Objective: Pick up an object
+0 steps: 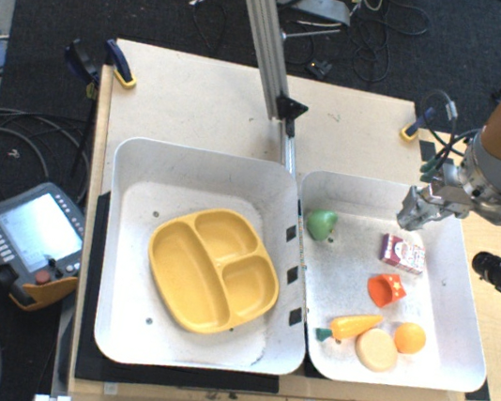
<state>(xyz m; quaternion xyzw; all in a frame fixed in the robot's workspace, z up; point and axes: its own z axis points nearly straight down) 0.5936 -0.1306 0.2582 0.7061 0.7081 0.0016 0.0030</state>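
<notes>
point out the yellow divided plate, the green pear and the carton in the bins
yellow divided plate point(212, 269): camera view, on the ridge between its compartments.
green pear point(323, 223): camera view, on its rounded body.
carton point(402, 254): camera view, on its printed face.

This is a robotics lab, no question. A bench point(211, 93) sits on dark carpet with cables point(356, 22) trailing loose across the floor behind it. A teach pendant point(29, 243) lies on the floor at left, screen lit. A metal pole point(268, 41) slants up from the bench, clamps point(121, 64) grip its corners, and two white bins point(123, 221) hold toy food.
</notes>
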